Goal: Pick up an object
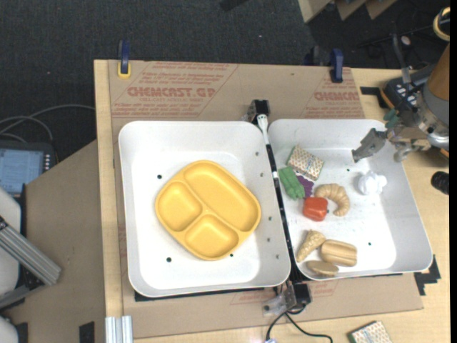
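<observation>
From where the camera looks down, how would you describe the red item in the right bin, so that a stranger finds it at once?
Start at the right bin, the one without the yellow plate. Near its middle lies a cluster of toy food; the red tomato-like piece sits there, touching the tan croissant on its right, just below the green and purple pieces. It is the only red thing there.

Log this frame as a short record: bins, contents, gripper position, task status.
left bin: shallow white bin holding a yellow three-compartment plastic plate
right bin: shallow white bin holding toy foods
right bin items: checkered cracker block, green leafy piece, red tomato, tan croissant, white crumpled object, ice-cream cone, tan bread loaf
gripper: grey two-finger gripper over the right bin's upper right, nothing seen between its fingers
task status: no object picked up yet
</observation>
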